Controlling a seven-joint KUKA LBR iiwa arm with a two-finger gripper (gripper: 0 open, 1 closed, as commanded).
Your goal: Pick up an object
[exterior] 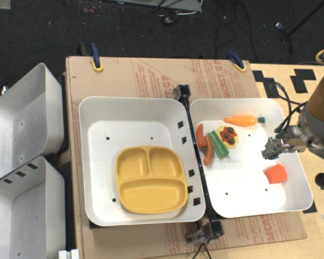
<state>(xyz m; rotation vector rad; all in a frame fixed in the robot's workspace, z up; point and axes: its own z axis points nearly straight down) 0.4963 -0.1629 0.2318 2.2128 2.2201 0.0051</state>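
The right bin [248,206] holds several toy foods. An orange carrot [241,121] lies near its far wall. A red sausage [204,143], a green piece [218,143] and a small yellow-and-red piece [228,135] lie together on the bin's left side. An orange block [276,174] rests at the right side. My gripper [271,150] hangs over the right part of this bin, just above and left of the orange block, with nothing seen between its fingers.
The left bin [97,117] carries a yellow divided plate [150,179]. A black divider [191,144] runs between the bins. White containers [21,123] stand off the bench at the left. The arm [318,117] comes in over the right bin's right rim.
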